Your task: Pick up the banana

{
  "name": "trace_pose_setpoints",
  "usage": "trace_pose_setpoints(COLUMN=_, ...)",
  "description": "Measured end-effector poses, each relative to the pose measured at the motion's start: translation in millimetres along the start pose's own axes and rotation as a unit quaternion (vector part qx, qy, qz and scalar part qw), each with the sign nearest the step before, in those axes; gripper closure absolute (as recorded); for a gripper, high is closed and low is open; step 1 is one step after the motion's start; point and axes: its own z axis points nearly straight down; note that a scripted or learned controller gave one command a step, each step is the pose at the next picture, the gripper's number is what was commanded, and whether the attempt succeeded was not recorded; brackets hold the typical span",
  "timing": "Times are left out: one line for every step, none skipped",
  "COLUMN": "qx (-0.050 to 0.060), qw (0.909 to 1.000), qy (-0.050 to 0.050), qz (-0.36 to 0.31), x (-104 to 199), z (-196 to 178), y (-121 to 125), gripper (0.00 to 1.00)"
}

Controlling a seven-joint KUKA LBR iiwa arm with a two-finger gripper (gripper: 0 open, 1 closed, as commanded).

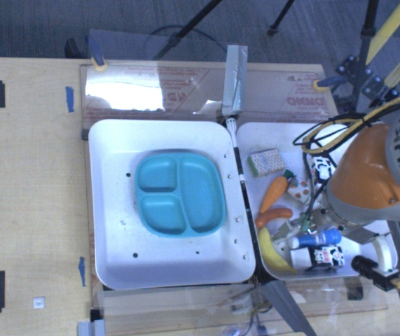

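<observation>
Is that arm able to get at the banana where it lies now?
Probably, but it looks awkward: the banana lies against the right bin's left wall, with a bottle and a carrot crowding it.

I see the right bin (250, 140) crowded, banana (269, 253) pressed along its left wall, sausage (273, 215) and carrot (276, 192) just above it, blue-capped bottle (316, 240) and white cow-print bottle (317, 257) beside its right, the arm (368, 170) over that side, open floor around the blue tray (181, 192) in the left bin (108, 208).
</observation>
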Motion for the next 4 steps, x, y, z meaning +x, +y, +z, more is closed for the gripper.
trace_pose_setpoints(qx=0.0, qw=1.0, qy=0.0, qz=0.0, x=0.0, z=0.0, y=0.0, gripper=0.0)
trace_pose_setpoints(qx=0.0, qw=1.0, qy=0.0, qz=0.0, x=0.0, z=0.0, y=0.0, gripper=0.0)
trace_pose_setpoints(qx=0.0, qw=1.0, qy=0.0, qz=0.0, x=0.0, z=0.0, y=0.0, gripper=0.0)
trace_pose_setpoints(qx=0.003, qw=0.9995, qy=0.002, qz=-0.032, x=-2.8, z=0.4, y=7.4, gripper=0.0)
